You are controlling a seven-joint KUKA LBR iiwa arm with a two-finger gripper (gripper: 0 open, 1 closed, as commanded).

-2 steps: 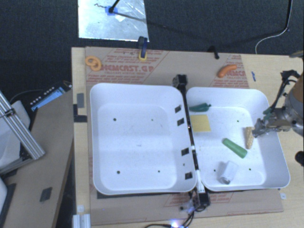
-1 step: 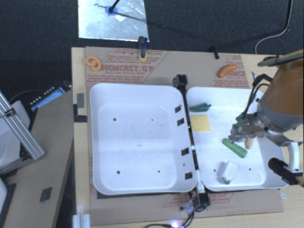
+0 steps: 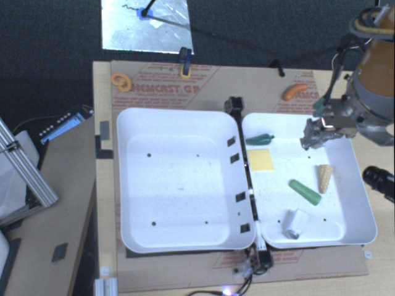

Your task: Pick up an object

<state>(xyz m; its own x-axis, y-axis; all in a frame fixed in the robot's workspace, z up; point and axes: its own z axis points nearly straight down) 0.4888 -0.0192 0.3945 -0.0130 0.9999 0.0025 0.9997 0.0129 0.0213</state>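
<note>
White plastic bins sit side by side on a cardboard-brown board (image 3: 203, 82), whose far edge carries red printing that partly reads "CAST"; the rest of the lettering is too blurred to make out. The left bin (image 3: 133, 128) shows a bare floor with a few dark dots. The right bin (image 3: 361, 214) holds the loose things: a dark green piece (image 3: 258, 139) near its far left corner, a yellow square (image 3: 260, 160) just beside the left wall, a green stick (image 3: 305, 191) near the middle, a cream cone (image 3: 324, 177) just right of the stick and apart from it, and a white and grey roll (image 3: 294, 223) close to the near edge.

The grey arm (image 3: 373, 97) reaches in over the right bin's far right corner, its orange band showing above the wrist. The gripper (image 3: 315, 135) hangs above the bin's far side, between the dark green piece and the right wall, with the cone lying below it toward the near edge. Whether its fingers are apart or together cannot be told from this view, and nothing is seen between them.

On the board outside the bins lie an orange sausage shape (image 3: 295, 92) near the far right corner, an orange ring (image 3: 121, 81) near the far left corner, and a blue and yellow clamp (image 3: 185, 63) at the far edge. A silver sheet (image 3: 123, 23) lies beyond the board on dark carpet.
</note>
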